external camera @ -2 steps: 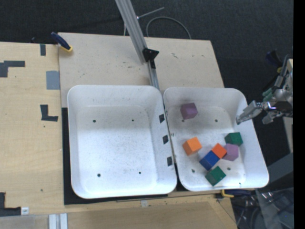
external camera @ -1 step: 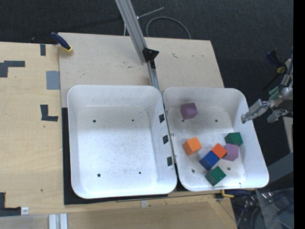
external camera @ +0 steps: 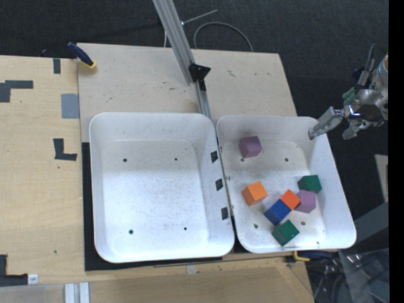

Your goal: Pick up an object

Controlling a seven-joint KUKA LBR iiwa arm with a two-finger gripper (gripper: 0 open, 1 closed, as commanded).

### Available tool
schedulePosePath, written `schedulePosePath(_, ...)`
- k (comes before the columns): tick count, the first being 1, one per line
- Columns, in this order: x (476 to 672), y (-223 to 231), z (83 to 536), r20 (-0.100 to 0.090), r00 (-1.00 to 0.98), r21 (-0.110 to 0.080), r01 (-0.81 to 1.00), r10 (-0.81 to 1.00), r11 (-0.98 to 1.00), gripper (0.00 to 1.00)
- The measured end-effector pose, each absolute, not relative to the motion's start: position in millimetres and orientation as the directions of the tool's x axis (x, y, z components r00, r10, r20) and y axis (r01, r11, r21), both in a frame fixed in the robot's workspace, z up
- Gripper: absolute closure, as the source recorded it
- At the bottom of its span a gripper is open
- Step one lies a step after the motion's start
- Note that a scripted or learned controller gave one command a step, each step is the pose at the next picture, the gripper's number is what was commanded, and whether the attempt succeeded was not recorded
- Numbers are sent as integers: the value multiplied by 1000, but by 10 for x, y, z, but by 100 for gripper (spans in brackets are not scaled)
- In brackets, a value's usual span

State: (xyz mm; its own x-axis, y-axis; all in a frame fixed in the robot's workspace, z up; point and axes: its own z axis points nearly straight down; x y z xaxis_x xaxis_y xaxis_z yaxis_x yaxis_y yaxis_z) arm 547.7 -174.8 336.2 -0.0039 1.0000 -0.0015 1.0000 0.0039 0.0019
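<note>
With no legible writing, blocks (external camera: 282, 207) unlabelled.

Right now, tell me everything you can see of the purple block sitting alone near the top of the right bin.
The purple block is a small matte cube, pale violet, looking like foam or painted wood. It rests flat on the floor of the right bin, turned slightly askew to the bin walls, in the upper part near the divider side. Nothing touches it: the orange block lies well below it, and the gripper hangs off to its right, by the bin's right rim.
</note>
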Motion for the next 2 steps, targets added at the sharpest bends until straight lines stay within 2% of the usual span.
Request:
schedulePosePath(1, 4927, -1472, 3386, 2, -2, -2, 1000, 1000, 2, 0)
schedulePosePath(2, 4825, -1595, 3432, 0, 0, 0, 1000, 1000, 0, 0)
